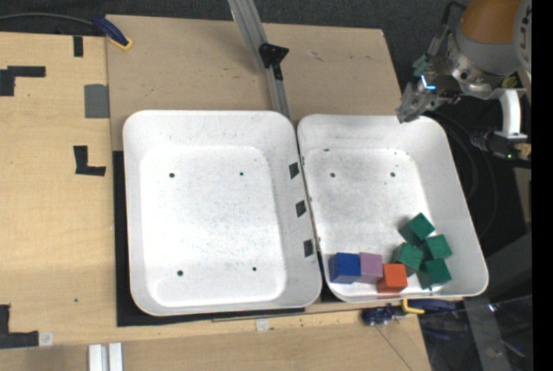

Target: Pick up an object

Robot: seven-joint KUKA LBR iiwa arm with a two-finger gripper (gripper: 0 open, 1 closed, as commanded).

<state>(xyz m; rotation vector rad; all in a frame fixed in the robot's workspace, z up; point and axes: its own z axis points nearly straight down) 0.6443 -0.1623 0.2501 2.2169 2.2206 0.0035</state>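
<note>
Several small blocks lie in the near right corner of the right bin (380,144): a blue cube (346,265), a pale purple cube (371,265), an orange cube (394,276) and a cluster of green blocks (424,250). My gripper (409,110) hangs over the bin's far right corner, well away from the blocks, at the end of the arm with its orange band (498,6). Nothing is visible in it.
The left bin (207,136) sits beside the right one. A slanted metal rail (246,6) runs from the top down to the gap between the bins. A blue and yellow clamp (112,30) lies at the bench's far left. Cables hang at the right.
</note>
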